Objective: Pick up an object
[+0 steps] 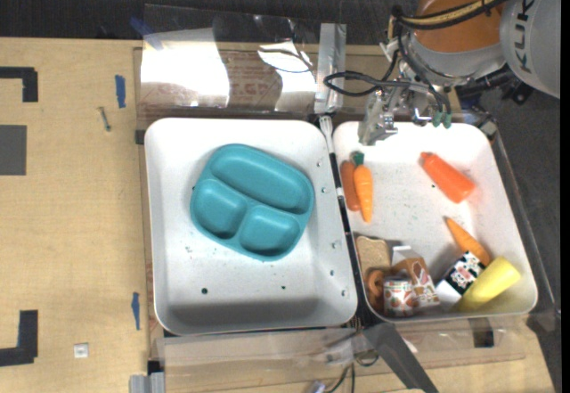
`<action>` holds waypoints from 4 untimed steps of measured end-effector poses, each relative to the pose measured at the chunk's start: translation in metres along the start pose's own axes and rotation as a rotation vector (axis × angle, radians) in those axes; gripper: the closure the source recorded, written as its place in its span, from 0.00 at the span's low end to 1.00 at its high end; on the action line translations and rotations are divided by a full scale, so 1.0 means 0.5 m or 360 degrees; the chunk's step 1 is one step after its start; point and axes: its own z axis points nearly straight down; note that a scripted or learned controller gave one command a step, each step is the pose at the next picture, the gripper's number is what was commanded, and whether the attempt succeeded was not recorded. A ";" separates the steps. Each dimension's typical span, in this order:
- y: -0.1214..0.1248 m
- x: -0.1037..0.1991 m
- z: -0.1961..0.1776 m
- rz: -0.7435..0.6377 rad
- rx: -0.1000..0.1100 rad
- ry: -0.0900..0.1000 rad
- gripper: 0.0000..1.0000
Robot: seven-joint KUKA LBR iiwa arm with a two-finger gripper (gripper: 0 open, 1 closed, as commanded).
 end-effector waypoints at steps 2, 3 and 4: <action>-0.181 -0.009 0.157 -0.0862 -0.0011 0.0035 1.00; -0.137 -0.025 0.012 -0.0811 0.0000 0.0003 1.00; -0.104 -0.014 0.013 -0.0740 -0.0006 0.0019 1.00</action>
